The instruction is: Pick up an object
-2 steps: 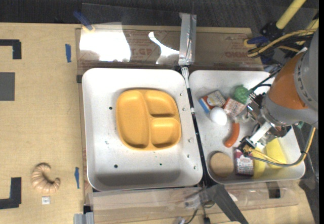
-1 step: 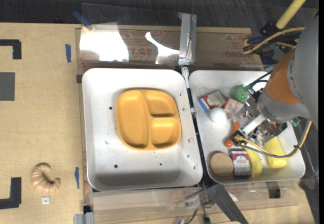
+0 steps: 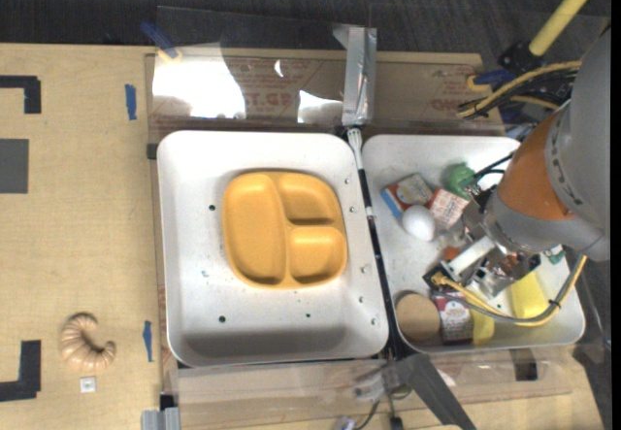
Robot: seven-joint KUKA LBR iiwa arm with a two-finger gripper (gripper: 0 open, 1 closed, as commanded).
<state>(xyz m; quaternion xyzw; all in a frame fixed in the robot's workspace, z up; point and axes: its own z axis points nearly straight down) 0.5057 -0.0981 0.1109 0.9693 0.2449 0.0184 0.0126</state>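
My gripper [image 3: 473, 263] hung low over the middle of the right bin [image 3: 572, 326]; how its grip stood, I could not tell. Around it lay a white egg [image 3: 419, 222] toward the bin's left wall, a green ball [image 3: 458, 176] near the far edge, and a brown disc [image 3: 418, 317] in the near left corner. A yellow divided plate [image 3: 284, 228] sat mid left bin [image 3: 184, 224].

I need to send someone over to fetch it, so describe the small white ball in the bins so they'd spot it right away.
Start at the right-hand shallow white bin, the one the grey arm reaches into. Look in its upper left part, just below a small red and white packet and left of the orange wrist band. The small white ball lies there: it is the smooth, plain, round thing among printed packets.
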